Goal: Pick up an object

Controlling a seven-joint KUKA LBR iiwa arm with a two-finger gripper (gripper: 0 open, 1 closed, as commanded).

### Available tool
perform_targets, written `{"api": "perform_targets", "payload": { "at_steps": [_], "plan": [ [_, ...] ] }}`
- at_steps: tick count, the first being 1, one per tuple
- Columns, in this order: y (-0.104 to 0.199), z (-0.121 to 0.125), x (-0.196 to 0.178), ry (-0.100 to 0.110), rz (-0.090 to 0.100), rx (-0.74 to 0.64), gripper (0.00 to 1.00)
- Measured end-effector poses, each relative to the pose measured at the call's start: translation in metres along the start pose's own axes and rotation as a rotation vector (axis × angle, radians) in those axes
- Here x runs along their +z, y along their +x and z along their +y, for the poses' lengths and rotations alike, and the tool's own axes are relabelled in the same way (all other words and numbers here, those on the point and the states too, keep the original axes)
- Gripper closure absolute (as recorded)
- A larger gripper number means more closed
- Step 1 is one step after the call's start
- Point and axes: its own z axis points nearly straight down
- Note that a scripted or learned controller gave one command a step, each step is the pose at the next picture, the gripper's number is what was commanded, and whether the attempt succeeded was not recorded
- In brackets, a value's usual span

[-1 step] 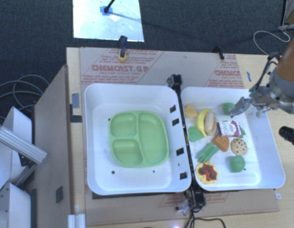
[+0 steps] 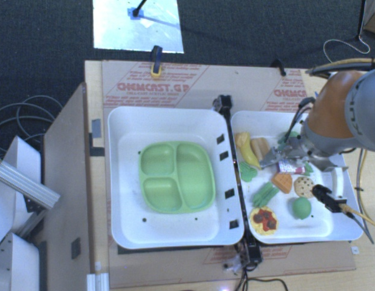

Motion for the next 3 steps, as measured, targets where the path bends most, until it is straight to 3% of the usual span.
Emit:
{"api": "perform_targets", "payload": {
  "at_steps": [1,2,3],
  "plan": [
    [-0.008,-0.089,0.018,0.017,0.004,0.006,0.00],
    [0.036,-0.021,0.020,0.012,0.004,-0.007,0.00],
    [0.033,-0.024,0.010,0.018,0.005,-0.001,1.00]
  ]
}}
